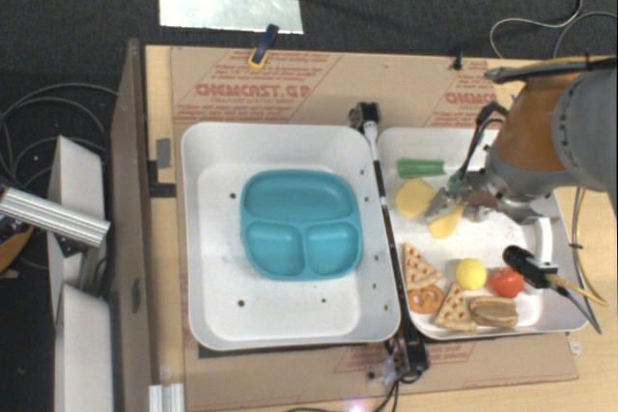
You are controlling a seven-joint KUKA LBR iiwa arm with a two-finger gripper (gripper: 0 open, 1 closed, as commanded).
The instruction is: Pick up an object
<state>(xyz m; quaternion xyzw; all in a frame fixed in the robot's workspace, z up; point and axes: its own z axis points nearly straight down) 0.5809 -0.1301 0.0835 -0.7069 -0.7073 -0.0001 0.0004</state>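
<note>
Triangular toy pizza slices (452, 307) and a brown toy bread slice (492, 311) are lying at the near end of the right-hand shallow white bin (483, 238), with a small yellow ball (471, 274) and a red toy tomato (506, 283) sitting just behind them. Farther in, the grey arm is reaching from the right, and its two-finger gripper (447, 206) is hanging low over two yellow pieces: a rounded pale yellow toy (414, 199) to its left and a smaller yellow wedge (446, 226) just on its near side. A green stick-shaped toy (420, 168) is resting at the far end.

Whether the claw is spread or pressed together cannot be told from this slant, and nothing is showing clearly as gripped. The left-hand white bin (208, 207) is carrying a teal divided plate (299, 222).

Judging by the position, a grasp on one of the yellow pieces is being attempted. The risk is coming from crowding: the two yellow toys are lying close together, so the claw may be landing on top of one or between them, nudging both aside. The rounded toy could also be squeezed out sideways towards the bin wall.
</note>
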